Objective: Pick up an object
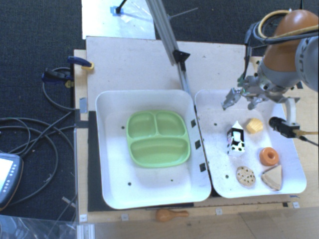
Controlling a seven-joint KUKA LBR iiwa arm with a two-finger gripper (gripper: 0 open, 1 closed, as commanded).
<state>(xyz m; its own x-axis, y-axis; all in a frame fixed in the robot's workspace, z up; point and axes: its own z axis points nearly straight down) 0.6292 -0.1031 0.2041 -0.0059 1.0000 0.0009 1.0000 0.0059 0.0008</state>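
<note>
From above, the hand (242, 98) hangs over the right bin's (215, 133) far edge, its grip impossible to judge. Cheese (254, 126), carton (236, 138), donut (269, 156), cookie (245, 176) and sandwich (273, 178) lie nearer, bare floor leftward.

1. Carton (236, 139): black-and-white cow print, upright, mid right bin (215, 133).
2. Yellow block (254, 126): just beside the carton's far right.
3. Orange donut (269, 156): flat, near the right wall.
4. Cookie (245, 176) and sandwich wedge (273, 177): near the front edge.
</note>
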